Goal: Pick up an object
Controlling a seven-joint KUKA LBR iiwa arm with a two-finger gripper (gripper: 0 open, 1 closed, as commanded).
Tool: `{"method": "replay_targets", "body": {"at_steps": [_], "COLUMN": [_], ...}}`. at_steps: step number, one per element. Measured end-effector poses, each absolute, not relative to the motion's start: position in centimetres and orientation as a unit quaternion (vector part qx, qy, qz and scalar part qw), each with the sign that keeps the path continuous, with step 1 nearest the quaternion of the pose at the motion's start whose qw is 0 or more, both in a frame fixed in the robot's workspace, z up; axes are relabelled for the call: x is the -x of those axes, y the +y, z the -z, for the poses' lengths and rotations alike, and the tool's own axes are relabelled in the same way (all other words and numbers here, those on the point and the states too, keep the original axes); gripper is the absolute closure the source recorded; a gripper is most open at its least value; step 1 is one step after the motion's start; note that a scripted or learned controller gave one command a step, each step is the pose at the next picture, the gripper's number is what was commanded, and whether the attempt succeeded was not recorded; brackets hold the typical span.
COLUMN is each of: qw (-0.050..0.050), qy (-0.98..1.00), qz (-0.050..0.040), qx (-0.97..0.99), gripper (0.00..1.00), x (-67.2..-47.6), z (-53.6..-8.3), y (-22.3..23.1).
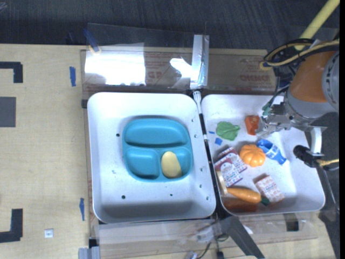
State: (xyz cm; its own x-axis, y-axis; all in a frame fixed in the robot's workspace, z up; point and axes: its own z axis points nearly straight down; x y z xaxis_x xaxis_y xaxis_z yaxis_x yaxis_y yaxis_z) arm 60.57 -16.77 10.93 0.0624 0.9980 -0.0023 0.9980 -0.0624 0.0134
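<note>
Arm's jaws (271, 118) low over right bin (315, 198), beside small red-orange item (252, 124); cannot tell if jaws apart or together. Orange pumpkin (252, 155) mid-bin, ribbed, round, green stem. Carrot (243, 194) near front wall.

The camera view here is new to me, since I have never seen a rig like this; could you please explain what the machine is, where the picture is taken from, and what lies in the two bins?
The picture comes from one fixed camera above a bench, looking down at a slant. The grey machine with the orange band at the right is a robot arm; its claw hangs over the right bin. I cannot tell whether it grips anything.

The left bin holds a blue divided tray with a yellow egg-shaped item in one compartment. The right bin holds toy food: a green leaf, a small orange pumpkin, a carrot, a red-orange piece and some small packets.
</note>
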Motion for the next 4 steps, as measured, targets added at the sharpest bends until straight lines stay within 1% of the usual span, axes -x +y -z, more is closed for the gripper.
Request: {"method": "replay_targets", "body": {"at_steps": [1, 2, 3, 4], "qw": [0.005, 0.002, 0.005, 0.002], "qy": [0.685, 0.7, 0.699, 0.711], "qz": [-0.0034, -0.0015, -0.0026, -0.0037], "qx": [-0.729, -0.714, -0.715, -0.703], "gripper": [0.0, 0.0, 1.0, 1.0], "x": [-60.5, -56.3, -56.5, -59.0], "z": [-10.9, -8.7, -9.9, -18.8], "y": [-16.8, -16.5, -16.6, -7.8]}}
